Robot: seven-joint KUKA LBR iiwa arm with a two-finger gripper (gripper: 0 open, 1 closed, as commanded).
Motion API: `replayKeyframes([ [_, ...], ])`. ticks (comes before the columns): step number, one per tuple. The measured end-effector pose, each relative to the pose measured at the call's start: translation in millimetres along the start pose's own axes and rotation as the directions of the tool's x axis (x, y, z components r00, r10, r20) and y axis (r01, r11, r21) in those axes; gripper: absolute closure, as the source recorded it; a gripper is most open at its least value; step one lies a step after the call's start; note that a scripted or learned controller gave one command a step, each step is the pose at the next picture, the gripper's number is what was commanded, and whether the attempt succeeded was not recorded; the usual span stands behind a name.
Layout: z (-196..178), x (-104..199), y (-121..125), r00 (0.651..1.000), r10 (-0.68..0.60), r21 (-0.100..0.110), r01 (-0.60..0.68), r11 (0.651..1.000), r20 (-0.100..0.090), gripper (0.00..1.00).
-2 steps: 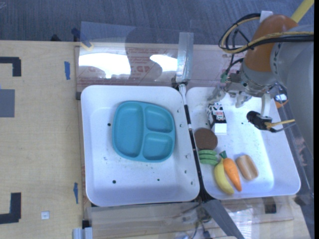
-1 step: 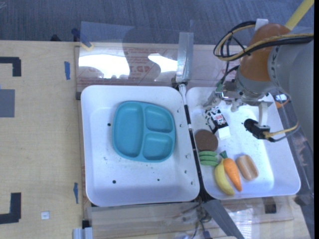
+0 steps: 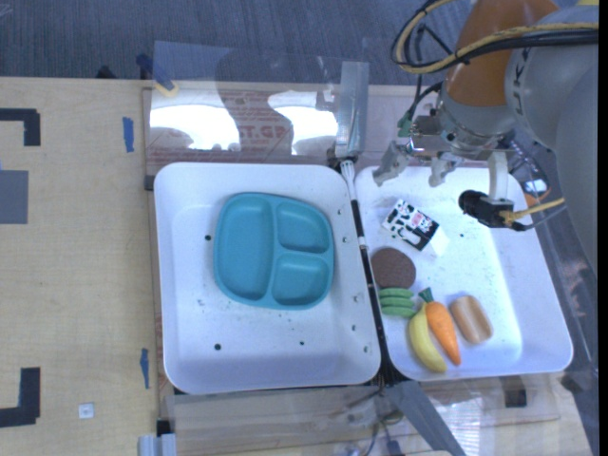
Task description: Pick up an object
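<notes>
Tool (image 3: 415, 167), fingers apparently spread, above black-and-white carton (image 3: 410, 223)

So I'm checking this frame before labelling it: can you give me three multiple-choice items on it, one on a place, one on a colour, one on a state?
1. Where does the divided plate lie?
A. In the left bin
B. In the right bin
C. On the wooden bench

2. What colour is the toy that lies between the banana and the hot dog?
A. Blue
B. Orange
C. White

3. How do the fingers of the gripper stand?
A. Shut on the banana
B. Shut on the black-and-white toy
C. Spread apart, with nothing between them

Answers:
1. A: the teal plate sits in the middle of the left bin.
2. B: the carrot there is orange with a green top.
3. C: both fingers hang over bare floor of the right bin, above the black-and-white toy.
</notes>
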State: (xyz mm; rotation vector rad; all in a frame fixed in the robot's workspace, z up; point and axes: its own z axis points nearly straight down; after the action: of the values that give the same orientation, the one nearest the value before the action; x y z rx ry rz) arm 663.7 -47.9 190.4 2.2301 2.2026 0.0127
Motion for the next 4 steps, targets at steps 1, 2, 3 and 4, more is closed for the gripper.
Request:
replayKeyframes([
  [1,-51,-4,5,0.996,0.09,0.004,-0.09,0.996,0.002,0.0],
  [2,7,-25,-59,0.909,0.416,0.016,-0.416,0.909,0.007,0.0],
  [3,87,-44,-40,0.972,0.236,0.003,-0.236,0.972,0.002,0.0],
  [4,73,-46,-37,0.971,0.238,-0.004,-0.238,0.971,0.002,1.0],
])
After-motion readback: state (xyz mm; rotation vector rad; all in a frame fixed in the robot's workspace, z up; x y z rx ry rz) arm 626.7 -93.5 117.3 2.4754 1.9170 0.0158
